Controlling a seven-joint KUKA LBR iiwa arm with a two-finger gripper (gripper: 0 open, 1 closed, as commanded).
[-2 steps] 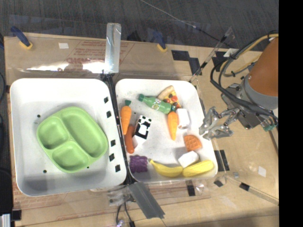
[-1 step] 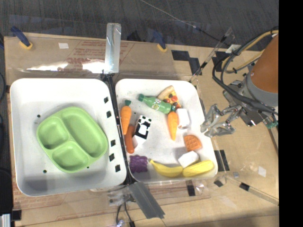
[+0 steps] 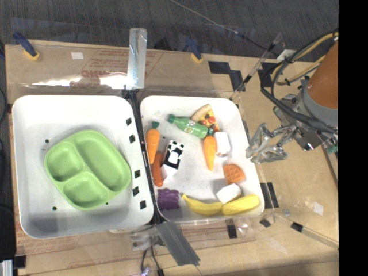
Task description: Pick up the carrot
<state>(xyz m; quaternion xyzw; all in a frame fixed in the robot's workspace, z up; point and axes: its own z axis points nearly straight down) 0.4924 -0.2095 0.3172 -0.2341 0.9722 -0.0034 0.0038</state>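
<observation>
Pincer (image 3: 265, 146) parked outside right bin (image 3: 244, 125), over bare worktop (image 3: 305, 194) near right edge; grasping nothing, spread unclear, cannot tell. Carrot (image 3: 210, 151) flat mid-bin, tip toward front edge, between bottle (image 3: 188, 126) and white block (image 3: 222, 143); second carrot (image 3: 152, 144) along left wall

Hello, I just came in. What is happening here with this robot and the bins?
A robot arm is set to pick up a carrot. Its tool hangs outside the right bin, just past its right wall, with nothing between its fingers. Two carrots lie in that bin: one by the left wall, one near the middle, among other toy food. The left bin holds a green tray.
</observation>
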